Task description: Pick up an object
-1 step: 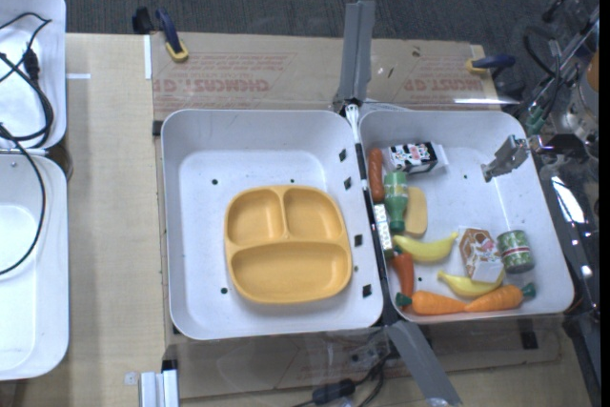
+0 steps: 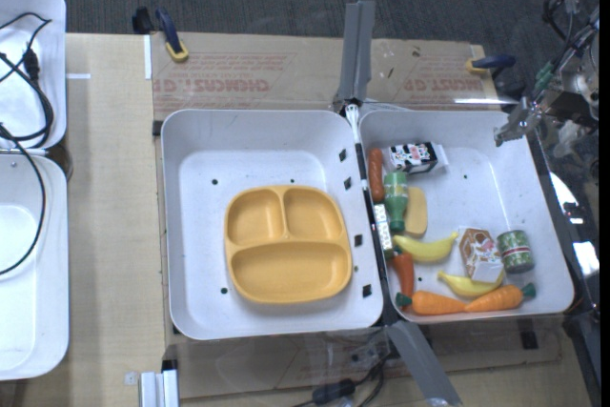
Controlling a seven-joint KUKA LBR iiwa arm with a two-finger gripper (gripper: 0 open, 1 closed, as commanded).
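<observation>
The right bin point(image 2: 496, 176) holds several toy foods. A black-and-white milk carton point(image 2: 416, 156) lies at its far left, with a red sausage point(image 2: 376, 174) and a green bottle point(image 2: 396, 200) just below it. Two bananas point(image 2: 426, 248) point(image 2: 467, 284), a long carrot point(image 2: 469, 302), a small snack box point(image 2: 479, 254) and a green can point(image 2: 516, 251) crowd the near side. My gripper point(image 2: 517, 123) hangs over the bin's far right corner, above bare floor and apart from every object. Nothing is seen in it.
The left bin point(image 2: 191, 205) carries a yellow divided plate point(image 2: 287, 243). A grey divider post point(image 2: 356, 52) rises between the bins at the back. Clamps point(image 2: 170, 35) sit on the cardboard behind. White tubs with black cables point(image 2: 24, 110) stand at far left.
</observation>
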